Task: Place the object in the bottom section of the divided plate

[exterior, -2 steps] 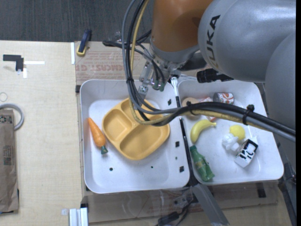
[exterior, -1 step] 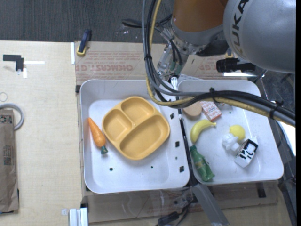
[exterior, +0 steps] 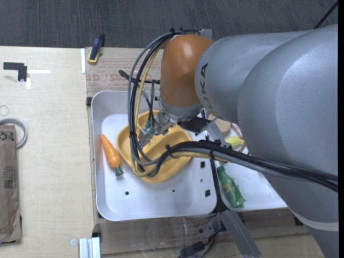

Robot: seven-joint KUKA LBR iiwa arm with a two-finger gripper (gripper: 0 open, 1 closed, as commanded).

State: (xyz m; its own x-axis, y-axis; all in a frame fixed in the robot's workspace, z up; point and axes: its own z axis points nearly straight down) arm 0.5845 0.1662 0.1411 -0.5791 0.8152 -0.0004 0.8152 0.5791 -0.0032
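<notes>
A yellow divided plate [exterior: 161, 168] lies in the left white bin [exterior: 134, 198], largely covered by the arm's wrist and cables. An orange carrot [exterior: 111, 153] with a green stem end lies on the bin floor just left of the plate, outside it. My gripper [exterior: 153, 127] hangs over the upper part of the plate, under the orange wrist band; black cables cross in front of it.
A green bottle [exterior: 230, 187] lies in the right bin [exterior: 258, 195], with a yellow item [exterior: 235, 142] above it near the arm. A blue-and-yellow tool [exterior: 96, 48] rests on the bench beyond the bins. A brown bag [exterior: 9, 187] sits at far left.
</notes>
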